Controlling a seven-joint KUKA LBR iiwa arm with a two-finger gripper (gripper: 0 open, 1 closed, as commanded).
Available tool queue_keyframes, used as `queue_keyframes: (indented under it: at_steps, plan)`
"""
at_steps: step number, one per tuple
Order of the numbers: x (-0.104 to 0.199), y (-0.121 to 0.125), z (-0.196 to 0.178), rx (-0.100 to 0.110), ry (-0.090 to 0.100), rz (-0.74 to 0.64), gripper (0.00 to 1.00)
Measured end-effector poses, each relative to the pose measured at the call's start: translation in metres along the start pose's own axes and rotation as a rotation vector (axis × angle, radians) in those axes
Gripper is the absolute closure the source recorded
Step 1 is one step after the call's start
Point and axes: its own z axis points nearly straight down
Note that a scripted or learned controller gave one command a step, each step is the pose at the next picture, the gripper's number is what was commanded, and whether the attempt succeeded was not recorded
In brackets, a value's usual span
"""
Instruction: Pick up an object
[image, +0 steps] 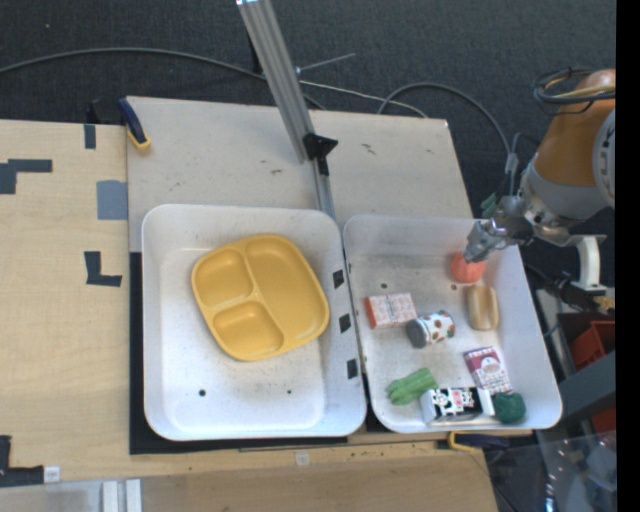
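Dark carpet surrounds the bench (400, 160); gripper (480, 248) over an orange object (464, 268), opening unclear.

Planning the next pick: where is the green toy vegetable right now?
The green toy vegetable lies in the right bin, near its front edge, just left of the black-and-white carton and below the small pink box.

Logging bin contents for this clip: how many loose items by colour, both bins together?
Yellow: 1, divided plate
Orange: 1, round item
Tan: 1, bread-like piece
Green: 2, long piece, dark ball
Printed cartons and packets: 4
Total: 9
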Motion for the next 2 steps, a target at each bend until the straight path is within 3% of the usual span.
queue_keyframes:
  at_steps: [1, 2]
  plan:
    - [0.0092, -0.0039, -0.0548, -0.002, 0.000, -0.001, 1.00]
    - [0.0098, -0.0033, -0.0624, 0.002, 0.001, 0.000, 1.00]
